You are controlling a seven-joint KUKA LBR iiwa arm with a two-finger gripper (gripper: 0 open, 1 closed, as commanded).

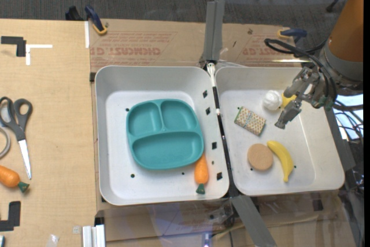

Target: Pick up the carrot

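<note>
1. The carrot (200,171) lies in the left bin (110,124), against its right wall, just beside the lower right corner of the teal tray (165,133).
2. The gripper (291,107) hangs over the right bin (324,165), near its upper right; whether its jaws are parted or closed cannot be told, and nothing shows between them.
3. Near it sit a white ball (272,100), a patterned block (250,121), a tan disc (260,157) and a banana (281,159).
4. A second carrot (10,177) and scissors (18,131) lie on the bench (52,95), left of the bins.
</note>
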